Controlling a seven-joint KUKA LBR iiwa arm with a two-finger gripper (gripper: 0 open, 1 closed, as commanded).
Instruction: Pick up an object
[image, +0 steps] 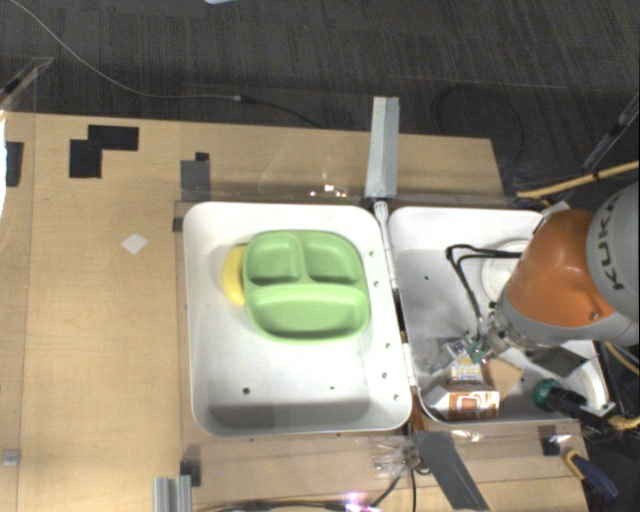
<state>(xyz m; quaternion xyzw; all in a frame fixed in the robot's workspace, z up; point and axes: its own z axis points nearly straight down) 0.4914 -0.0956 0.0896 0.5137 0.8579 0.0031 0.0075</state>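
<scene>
My gripper (468, 352) is low in the right bin (430, 265), near its front, under the grey arm with the orange band (555, 275). Its tip is right over a small object with a printed label (465, 374). Just in front of that lies an orange-brown package (472, 403) against the bin's front wall. A dark green item (549, 394) lies to the right of them, and a brown cardboard piece (506, 380) sits between. The arm hides much of this bin's right half.
The left bin (215, 380) holds a green divided plate (304, 283) with a yellow object (232, 276) poking out at its left edge. A white round item (500, 272) and a black cable (470, 252) lie in the right bin behind the gripper.
</scene>
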